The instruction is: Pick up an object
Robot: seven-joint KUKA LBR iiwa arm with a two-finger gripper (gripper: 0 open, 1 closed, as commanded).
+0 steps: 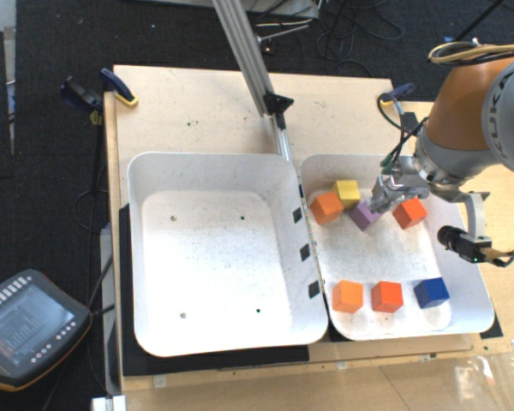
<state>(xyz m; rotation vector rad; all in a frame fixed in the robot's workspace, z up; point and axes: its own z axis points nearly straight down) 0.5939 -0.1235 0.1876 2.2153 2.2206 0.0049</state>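
In the right bin (463, 319) lie several small blocks. A purple block (363, 216) sits near the back, with my gripper (383, 202) low over its right edge, touching or nearly touching it. A yellow block (347, 192) and an orange block (326, 206) lie just left of it. A red-orange block (409, 212) is right of the gripper. Along the front stand an orange block (348, 295), a red-orange block (387, 296) and a blue block (431, 292). The arm hides the fingertips.
The left bin (146, 255) sits beside the right one, with only dark specks on its floor. A slanted metal pole (244, 41) crosses the back of the bench. Clamps sit at the bench's back corners. A teach pendant (26, 324) lies at lower left.
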